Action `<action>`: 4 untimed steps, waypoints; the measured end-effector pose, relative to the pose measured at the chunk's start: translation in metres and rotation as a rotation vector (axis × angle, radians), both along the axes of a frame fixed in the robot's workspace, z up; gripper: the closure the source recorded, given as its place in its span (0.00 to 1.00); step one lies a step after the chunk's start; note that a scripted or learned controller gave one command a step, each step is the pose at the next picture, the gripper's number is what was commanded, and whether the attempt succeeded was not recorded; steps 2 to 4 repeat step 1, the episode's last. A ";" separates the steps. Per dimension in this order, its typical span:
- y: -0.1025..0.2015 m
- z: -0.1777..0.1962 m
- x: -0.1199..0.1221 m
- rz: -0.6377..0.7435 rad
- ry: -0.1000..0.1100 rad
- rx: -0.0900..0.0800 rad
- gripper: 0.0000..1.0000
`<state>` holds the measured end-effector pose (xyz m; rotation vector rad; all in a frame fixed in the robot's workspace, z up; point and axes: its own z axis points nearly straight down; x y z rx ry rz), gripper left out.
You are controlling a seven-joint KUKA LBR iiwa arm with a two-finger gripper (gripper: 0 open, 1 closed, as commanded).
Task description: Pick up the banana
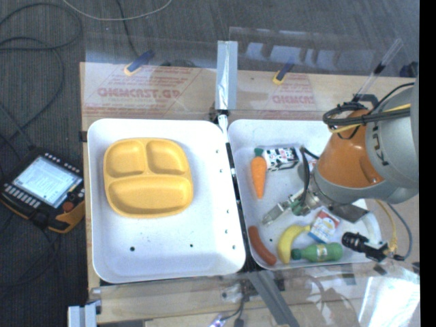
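Observation:
The yellow banana point(291, 239) lies curved near the front of the right bin point(242, 182). It rests beside a green bottle point(317, 253) and a small colourful carton point(323, 226). My gripper point(275, 214) reaches in from the right below the orange wrist band. It sits low over the bin's middle, just above and left of the banana. It stays apart from the banana, and I see nothing held in it.
An orange carrot point(259, 176) and a black-and-white carton point(281, 157) lie at the back of the right bin. A red sausage point(261, 245) lies at its front left. The left bin point(109, 251) holds a yellow divided tray point(148, 177).

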<state>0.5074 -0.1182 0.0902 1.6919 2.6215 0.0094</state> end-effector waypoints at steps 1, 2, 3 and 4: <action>0.002 0.000 -0.016 0.012 -0.001 -0.002 0.00; 0.002 0.000 -0.016 0.012 -0.001 -0.002 0.00; 0.002 0.000 -0.016 0.012 -0.001 -0.002 0.00; 0.002 0.000 -0.016 0.012 -0.001 -0.002 0.00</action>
